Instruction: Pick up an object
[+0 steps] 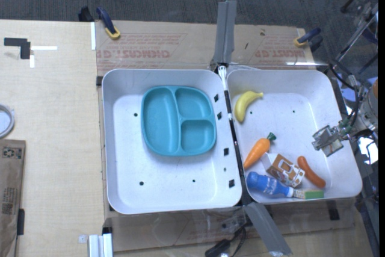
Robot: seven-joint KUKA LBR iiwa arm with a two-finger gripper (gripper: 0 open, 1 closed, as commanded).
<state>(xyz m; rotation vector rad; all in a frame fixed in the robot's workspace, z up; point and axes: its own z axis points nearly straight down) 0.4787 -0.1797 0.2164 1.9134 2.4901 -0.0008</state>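
Note:
The right bin holds a yellow banana near its back left corner and an orange carrot with a green top by its left wall. A brown-and-white snack packet, a red sausage and a blue bottle with a white and green end lie along the bin's front. My gripper hangs over the bin's right side, above and to the right of the sausage, apart from every object.
A teal divided plate lies in the left bin. Clamps hold the cardboard behind the bins. A tape roll sits at the bench's far left. Cables and frame parts crowd the right edge.

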